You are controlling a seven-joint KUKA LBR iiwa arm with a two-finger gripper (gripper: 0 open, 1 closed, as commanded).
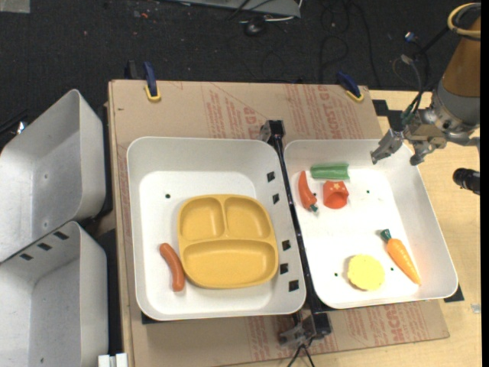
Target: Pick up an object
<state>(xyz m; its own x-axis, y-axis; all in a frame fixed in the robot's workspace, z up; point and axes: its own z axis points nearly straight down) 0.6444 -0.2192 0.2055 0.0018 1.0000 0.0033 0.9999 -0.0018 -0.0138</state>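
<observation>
Nearest, in the right bin (428, 228), a yellow disc (365, 272) and a carrot (402, 258) lie close to the front rim, with bare floor behind them. In the left bin (145, 205), a sausage (173, 266) touches the yellow tray (227, 240). Farther back, a chili (306, 190), red cup (335, 194) and green piece (329, 172) cluster together. The gripper (403, 148) hovers over the far right rim, fingers spread, holding nothing. The cardboard's printing is unreadable.

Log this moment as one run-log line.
claw: open, above right bin's far right corner, holds nothing | right bin: carrot, yellow disc | left bin: yellow tray
</observation>
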